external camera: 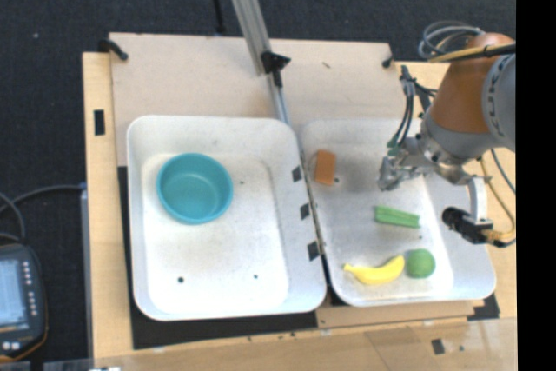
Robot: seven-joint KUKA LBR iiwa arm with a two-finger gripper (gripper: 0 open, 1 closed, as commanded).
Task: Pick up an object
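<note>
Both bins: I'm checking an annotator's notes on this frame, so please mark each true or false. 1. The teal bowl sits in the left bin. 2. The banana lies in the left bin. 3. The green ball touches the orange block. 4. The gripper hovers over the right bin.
1. True: the teal bowl is in the left bin.
2. False: the banana lies in the right bin.
3. False: the green ball is beside the banana, well apart from the orange block.
4. True: the gripper is above the right bin.
</note>
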